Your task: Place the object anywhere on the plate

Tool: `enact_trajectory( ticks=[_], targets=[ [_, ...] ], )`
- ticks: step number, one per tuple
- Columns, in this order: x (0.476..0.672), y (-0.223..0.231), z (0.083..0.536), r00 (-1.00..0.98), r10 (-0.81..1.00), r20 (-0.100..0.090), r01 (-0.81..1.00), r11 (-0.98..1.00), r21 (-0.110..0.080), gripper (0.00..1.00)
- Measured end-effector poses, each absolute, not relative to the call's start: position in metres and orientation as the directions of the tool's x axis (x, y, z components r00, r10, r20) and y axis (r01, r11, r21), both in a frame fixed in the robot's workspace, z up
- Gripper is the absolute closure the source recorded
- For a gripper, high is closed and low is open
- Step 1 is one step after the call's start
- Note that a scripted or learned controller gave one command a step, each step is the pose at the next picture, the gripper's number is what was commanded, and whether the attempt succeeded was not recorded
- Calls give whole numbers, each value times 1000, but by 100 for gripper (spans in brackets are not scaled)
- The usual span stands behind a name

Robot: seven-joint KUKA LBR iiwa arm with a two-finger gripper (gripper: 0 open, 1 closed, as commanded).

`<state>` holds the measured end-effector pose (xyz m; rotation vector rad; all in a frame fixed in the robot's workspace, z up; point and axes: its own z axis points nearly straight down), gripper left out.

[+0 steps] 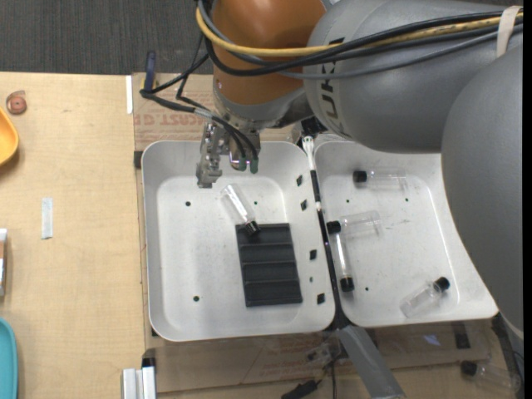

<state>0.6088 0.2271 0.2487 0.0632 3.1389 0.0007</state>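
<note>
Now, from the overhead camera view, the two-finger gripper [223, 163] hung under the grey arm's orange band [264, 23], over the rear part of the left shallow white bin [170, 306]. Whether it was released or clenched I could not tell; the metal parts at its tip blurred together and nothing showed clearly between them.

Just ahead of the gripper and slightly to its side, toward the front of the bin, lay the clear plastic vial with a black cap [238, 209], tilted on the bin floor, its cap end touching or just overlapping the rear edge of the black ribbed rectangular plate [268, 263]. So the task's thing was right at the plate's rim, not yet plainly resting on it. It looked free of the gripper.

Doing this step well, I judged, meant coming down squarely across the vial's narrow body, near its middle, so a round, slick tube would not squirt out sideways. Then a short carry forward past the rim, with the release low over the ribs, since a cylinder dropped from height would likely roll off.

Well to the gripper's other side, the right shallow white bin [465, 302] held several similar clear vials [424, 296], none of them in play.
</note>
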Motion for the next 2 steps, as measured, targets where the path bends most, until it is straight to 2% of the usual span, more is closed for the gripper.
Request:
enact_trajectory(
  ticks=[1,2],
  targets=[
    [602,177,230,-1000,12,-1,12,1000,0,100],
    [564,172,285,-1000,1,-2,1,1000,0,100]
  ],
)
